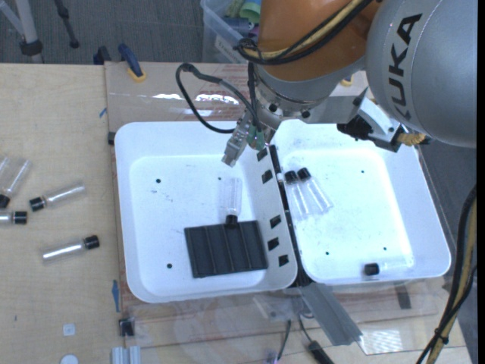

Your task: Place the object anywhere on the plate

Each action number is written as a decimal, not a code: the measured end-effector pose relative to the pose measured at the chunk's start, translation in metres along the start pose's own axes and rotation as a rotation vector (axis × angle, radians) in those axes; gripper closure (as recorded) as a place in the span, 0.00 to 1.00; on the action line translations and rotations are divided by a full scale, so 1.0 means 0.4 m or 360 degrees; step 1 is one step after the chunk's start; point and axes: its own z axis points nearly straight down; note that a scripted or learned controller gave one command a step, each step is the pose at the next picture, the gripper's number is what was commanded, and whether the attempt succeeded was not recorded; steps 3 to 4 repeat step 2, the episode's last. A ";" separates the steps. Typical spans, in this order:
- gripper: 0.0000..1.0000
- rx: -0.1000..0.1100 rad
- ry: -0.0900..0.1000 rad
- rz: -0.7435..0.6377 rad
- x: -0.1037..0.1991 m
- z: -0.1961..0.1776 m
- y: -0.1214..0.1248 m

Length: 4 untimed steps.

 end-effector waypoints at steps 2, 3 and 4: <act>1.00 -0.0001 0.0000 -0.0149 -0.031 0.054 0.149; 1.00 -0.0001 0.0000 -0.0149 -0.031 0.054 0.149; 1.00 -0.0001 0.0000 -0.0149 -0.031 0.054 0.149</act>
